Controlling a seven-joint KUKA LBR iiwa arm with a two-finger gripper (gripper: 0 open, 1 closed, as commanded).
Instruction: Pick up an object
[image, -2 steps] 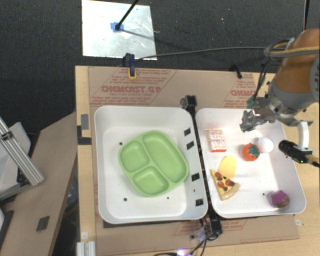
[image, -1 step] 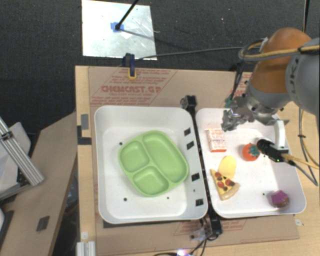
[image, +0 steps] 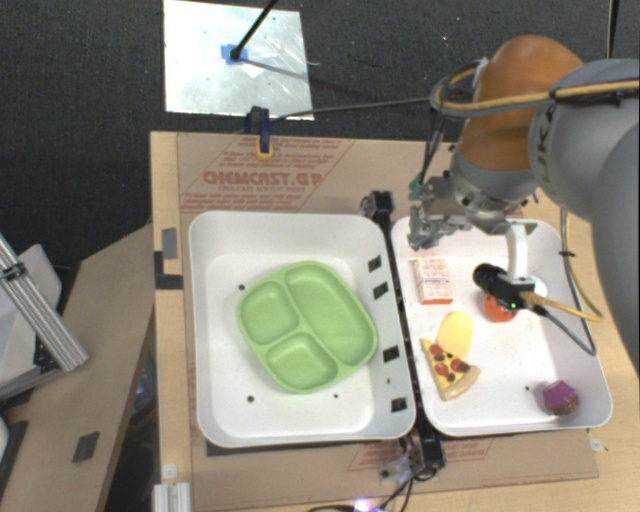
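My gripper (image: 426, 232) hangs over the back left corner of the right bin (image: 590, 372), just behind a small white and orange carton (image: 433, 280). Nothing shows between it and the carton. Nearer the front lie a yellow piece (image: 456, 329) and a pizza slice (image: 449, 368), touching each other. An orange-red object (image: 497, 309) sits in the middle of the bin, partly hidden by the robot's hardware. A purple object (image: 559, 397) rests in the front right corner.
The left bin (image: 215, 300) holds a green divided plate (image: 304, 325). A black-clipped divider (image: 392, 310) separates the two bins. The grey arm and its orange band (image: 515, 100) loom over the back right of the bench.
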